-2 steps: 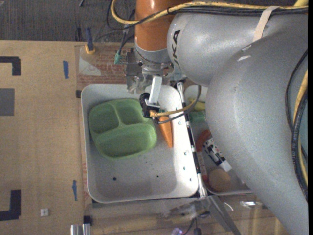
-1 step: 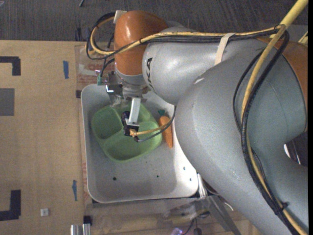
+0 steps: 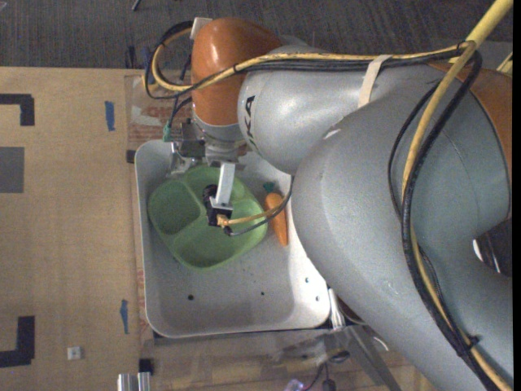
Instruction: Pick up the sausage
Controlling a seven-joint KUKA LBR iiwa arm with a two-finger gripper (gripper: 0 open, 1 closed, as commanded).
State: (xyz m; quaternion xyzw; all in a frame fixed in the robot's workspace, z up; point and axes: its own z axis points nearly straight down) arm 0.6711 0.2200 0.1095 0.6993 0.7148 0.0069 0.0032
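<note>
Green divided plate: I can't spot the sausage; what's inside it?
In the green divided plate, bare green floor shows in the left compartments; the gripper hangs over the upper right part, hiding it.

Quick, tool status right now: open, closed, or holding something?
Tool: cannot be told whether it is open or closed; it hangs over the green divided plate in the white bin.

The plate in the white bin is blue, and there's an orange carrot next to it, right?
Not quite. The plate is green, not blue, as the camera view shows. The rest is right: it lies in the white bin, and the orange carrot is next to it.
</note>
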